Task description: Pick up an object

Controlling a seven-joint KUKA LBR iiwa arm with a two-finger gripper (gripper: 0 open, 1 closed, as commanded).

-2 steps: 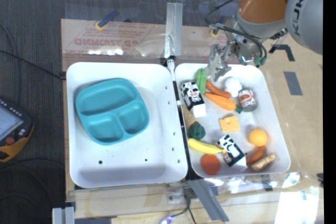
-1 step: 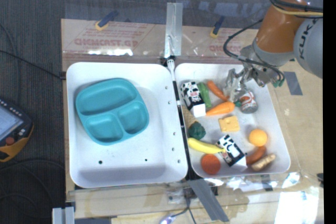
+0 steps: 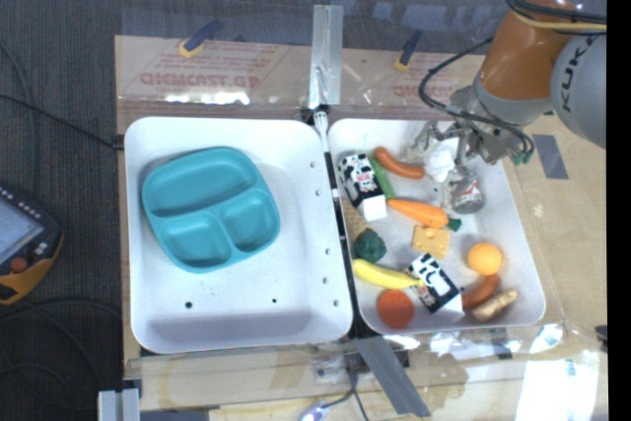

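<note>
Presently the gripper [image 3: 455, 175] hangs low over the far part of the right bin [image 3: 523, 242]; whether it grips anything cannot be told. Just beside it lie a toy carrot [image 3: 418, 210] and a cracker-like cheese square [image 3: 430, 240]. Farther out sit a cow-print carton [image 3: 360, 176], a broccoli piece [image 3: 371, 245], a banana [image 3: 383, 275], a tomato [image 3: 396, 309] and an orange [image 3: 484, 258]. The left bin [image 3: 177, 311] bears a teal divided plate [image 3: 209, 206].

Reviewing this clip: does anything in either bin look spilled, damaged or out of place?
Nothing stands out. The toy foods lie loosely jumbled in the right bin, none over its rim. The teal divided plate sits flat in the left bin, slightly rotated. The tool hangs over the right bin's far end.
</note>
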